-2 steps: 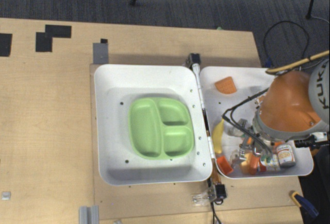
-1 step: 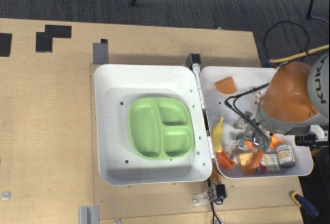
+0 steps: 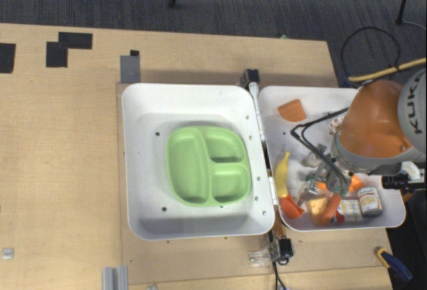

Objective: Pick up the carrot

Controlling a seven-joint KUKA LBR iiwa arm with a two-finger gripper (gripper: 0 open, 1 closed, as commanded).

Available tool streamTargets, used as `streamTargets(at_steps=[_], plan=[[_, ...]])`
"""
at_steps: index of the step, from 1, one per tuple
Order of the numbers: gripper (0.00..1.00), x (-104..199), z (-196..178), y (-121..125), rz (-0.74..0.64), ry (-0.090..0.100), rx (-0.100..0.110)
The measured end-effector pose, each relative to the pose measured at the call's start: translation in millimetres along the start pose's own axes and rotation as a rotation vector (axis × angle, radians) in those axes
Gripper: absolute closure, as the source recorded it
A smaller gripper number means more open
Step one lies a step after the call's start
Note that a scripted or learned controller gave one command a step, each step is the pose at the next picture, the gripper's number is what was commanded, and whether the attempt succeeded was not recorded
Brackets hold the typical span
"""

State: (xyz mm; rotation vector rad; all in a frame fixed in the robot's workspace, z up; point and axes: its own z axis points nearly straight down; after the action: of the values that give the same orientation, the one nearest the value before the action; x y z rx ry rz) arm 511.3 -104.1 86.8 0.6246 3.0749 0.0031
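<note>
Reaching down into the right bin, the gripper sits low over the clutter near that bin's front wall, I'd guess because that's where the carrot lies: an orange piece in the bin's front-left corner, just beside the banana. Can't tell whether the claw is open or closed (cables and toys crowd it). The green tray sits in the neighbouring bin, left of it.

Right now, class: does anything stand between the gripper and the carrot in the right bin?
Nothing separate shows. The gripper is down among the clutter, close above the carrot. A banana lies beside it, and the arm's cables hide part of the pile.
</note>
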Motion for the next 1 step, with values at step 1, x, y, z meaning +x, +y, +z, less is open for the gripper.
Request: streamTargets(at_steps=[1], plan=[[0.0, -33.3, -88.3, 21.2, -0.132, -0.003, 0.001]])
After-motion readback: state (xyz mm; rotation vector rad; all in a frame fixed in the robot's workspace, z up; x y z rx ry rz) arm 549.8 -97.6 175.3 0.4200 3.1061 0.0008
